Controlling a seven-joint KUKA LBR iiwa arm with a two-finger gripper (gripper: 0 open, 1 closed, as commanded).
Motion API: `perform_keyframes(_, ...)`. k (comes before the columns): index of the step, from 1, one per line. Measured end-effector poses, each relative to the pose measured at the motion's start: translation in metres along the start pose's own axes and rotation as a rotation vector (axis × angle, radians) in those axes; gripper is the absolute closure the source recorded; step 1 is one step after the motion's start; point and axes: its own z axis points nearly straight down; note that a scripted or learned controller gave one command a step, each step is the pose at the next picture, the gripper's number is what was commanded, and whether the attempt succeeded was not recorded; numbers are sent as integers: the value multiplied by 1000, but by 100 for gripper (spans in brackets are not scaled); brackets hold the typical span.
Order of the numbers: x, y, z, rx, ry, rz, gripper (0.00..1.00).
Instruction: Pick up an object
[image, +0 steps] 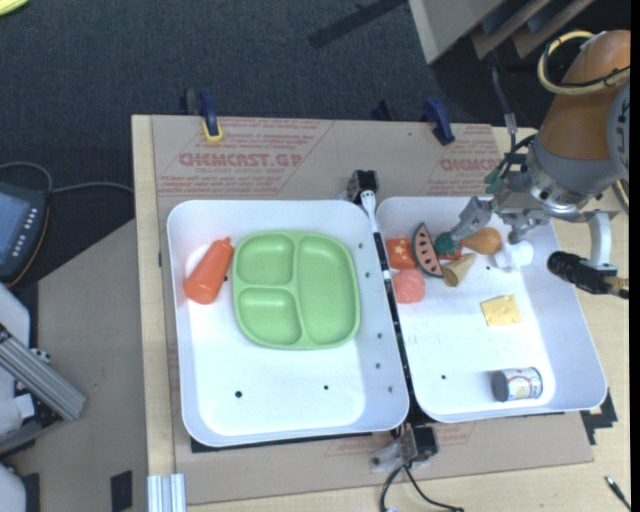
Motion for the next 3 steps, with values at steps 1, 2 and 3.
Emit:
perform_keyframes(1, 0, 3, -9, -15, -2, -3, 0)
perform_keyframes(2, -3, 3, 54, -10, -2, -2, 0)
perform_keyframes(3, -2, 3, 107, -10, -1, -3, 0)
